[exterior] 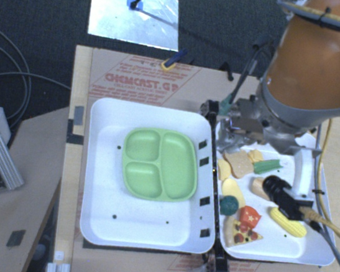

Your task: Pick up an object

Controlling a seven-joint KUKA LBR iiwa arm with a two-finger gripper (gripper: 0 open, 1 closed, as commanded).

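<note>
Grey-and-orange robot arm [321,65] hid far corner of right shallow white bin [311,246]; arm itself cut off by top and right edges. Gripper [237,126] beneath arm too cluttered to read.

My arm [318,65]: fat glossy orange band, grey ring under it, then a silver-grey wrist block [247,121] of metal fittings. Thin dark cable [244,80] runs alongside it.

The grey arm [320,72] with its orange band reaches in from the right, bent low. Its gripper [236,132] points downward.
</note>
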